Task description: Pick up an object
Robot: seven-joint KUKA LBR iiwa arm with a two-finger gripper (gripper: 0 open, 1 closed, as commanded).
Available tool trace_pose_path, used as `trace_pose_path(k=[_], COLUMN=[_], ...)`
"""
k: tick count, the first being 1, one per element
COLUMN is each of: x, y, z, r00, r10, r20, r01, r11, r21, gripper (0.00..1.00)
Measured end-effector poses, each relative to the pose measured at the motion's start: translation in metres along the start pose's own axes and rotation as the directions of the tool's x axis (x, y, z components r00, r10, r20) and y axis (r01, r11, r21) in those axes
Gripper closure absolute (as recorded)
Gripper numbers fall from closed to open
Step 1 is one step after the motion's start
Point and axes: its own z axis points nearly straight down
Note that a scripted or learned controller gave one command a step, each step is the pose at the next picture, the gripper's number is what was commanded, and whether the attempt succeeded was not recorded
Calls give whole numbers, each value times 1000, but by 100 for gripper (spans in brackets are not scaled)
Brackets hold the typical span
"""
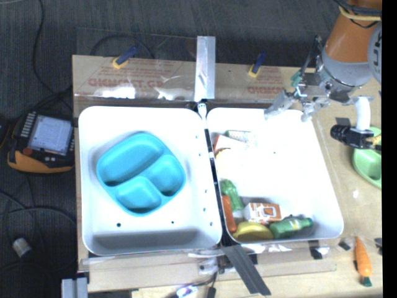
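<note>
1. Two shallow white plastic bins sit side by side on the counter; the grey arm's pincer (291,102) hangs over the far right corner of the right-hand bin (322,166), its two fingers spread apart with nothing between them.
2. Well below the pincer, along that bin's near edge, lies a small heap: a green plastic bottle (291,225) on its side, a yellow banana-shaped toy (251,231) touching it, a small white and orange carton (263,212) just behind those, and an orange carrot-like piece (228,211) with a green one (227,188) against the bin's left wall.
3. Closer to the pincer, to its lower left, a small pale packet (237,136) lies alone near the top of the bin.
4. Far to the pincer's left, the other bin (93,228) holds a bright blue three-compartment plastic tray (141,172).
5. All of these look light and stiff, I'd guess. The bottle seems smooth and round, so it may roll or slip; across its narrow body is the sensible hold. The carton's flat sides should offer a surer grip, though its neighbours crowd it.
</note>
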Motion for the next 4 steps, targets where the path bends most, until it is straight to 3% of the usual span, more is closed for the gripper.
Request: trace_pose_path(k=[1,2,3,4], x=[-30,65,-26,36], y=[-65,-80,-85,-132], z=[183,90,149,168], r00=[989,988,975,924], r10=[145,154,223,383], r20=[1,0,3,1], r01=[-145,-154,-223,-383], r11=[989,988,975,924], r21=[-10,2,3,3], gripper=[0,0,0,0])
